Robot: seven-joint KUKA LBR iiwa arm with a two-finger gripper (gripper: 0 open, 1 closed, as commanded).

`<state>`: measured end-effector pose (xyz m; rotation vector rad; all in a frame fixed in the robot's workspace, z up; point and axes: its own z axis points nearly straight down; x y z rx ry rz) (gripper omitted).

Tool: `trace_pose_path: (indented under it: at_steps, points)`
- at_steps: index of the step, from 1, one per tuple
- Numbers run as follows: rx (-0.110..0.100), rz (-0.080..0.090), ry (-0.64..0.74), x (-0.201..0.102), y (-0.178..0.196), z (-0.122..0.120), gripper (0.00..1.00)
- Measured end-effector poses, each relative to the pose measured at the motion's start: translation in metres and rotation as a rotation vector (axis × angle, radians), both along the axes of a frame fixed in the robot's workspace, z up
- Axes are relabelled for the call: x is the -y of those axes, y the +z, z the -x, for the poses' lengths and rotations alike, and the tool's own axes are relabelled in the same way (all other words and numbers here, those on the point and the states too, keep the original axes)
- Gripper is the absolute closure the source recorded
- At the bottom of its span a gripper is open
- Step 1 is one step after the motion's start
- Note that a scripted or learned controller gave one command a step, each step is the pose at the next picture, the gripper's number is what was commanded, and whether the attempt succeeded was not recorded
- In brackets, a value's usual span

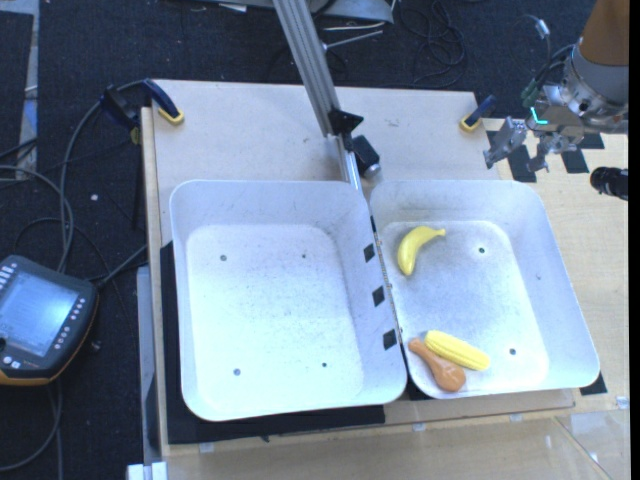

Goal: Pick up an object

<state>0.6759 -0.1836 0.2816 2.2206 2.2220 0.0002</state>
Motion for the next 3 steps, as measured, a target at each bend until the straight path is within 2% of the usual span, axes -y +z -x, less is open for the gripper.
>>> trace_pose_path:
  at_steps: [1, 2, 3]
  points:
    - [0.000, 0.000, 0.000, 0.000, 0.000, 0.000, 0.00]
    - [-0.005, -0.001, 0.000, 0.000, -0.061, 0.007, 0.00]
    - [-0.005, -0.001, 0.000, 0.004, -0.119, 0.000, 0.00]
